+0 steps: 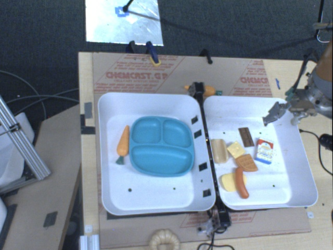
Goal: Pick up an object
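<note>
My gripper [284,117] hangs over the upper right part of the right bin [299,194], open, with nothing between its fingers. Below and left of it lie a brown chocolate bar [245,137], a small red, white and blue carton [265,151], a yellow cheese wedge [235,149], a tan bread slice [219,150], an orange cracker [247,163], a red sausage [241,183] and a pale yellow piece [228,182]. The carton is the nearest to the gripper, a short way toward the front.
The left bin [112,191] holds a blue divided plate [160,145] and a carrot [123,141] to its left. A black divider with clips [207,150] runs between the bins. A small orange object [209,91] lies behind the bins.
</note>
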Robot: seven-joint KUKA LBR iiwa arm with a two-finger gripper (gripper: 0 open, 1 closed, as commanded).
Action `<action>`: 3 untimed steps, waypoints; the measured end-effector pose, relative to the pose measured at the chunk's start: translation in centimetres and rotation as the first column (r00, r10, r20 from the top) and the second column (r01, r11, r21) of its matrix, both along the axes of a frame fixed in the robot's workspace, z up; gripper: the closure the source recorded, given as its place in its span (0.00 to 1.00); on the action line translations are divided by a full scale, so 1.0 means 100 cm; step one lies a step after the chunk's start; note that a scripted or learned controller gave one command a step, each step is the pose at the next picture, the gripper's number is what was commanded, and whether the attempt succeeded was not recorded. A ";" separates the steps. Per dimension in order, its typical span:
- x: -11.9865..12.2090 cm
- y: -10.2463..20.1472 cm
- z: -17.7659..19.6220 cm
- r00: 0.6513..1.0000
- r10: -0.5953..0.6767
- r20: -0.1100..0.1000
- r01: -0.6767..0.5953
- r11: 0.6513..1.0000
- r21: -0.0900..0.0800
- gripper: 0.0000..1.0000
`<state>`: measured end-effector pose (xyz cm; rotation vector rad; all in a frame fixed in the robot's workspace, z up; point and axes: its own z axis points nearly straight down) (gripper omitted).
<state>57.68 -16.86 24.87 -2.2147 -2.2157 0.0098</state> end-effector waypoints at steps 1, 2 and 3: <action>0.002 0.001 0.007 1.000 0.003 0.012 -0.003 1.000 -0.002 0.00; 0.004 -0.002 -0.035 1.000 0.001 0.009 -0.001 1.000 -0.002 0.00; 0.004 -0.012 -0.088 1.000 0.001 0.010 -0.001 1.000 -0.002 0.00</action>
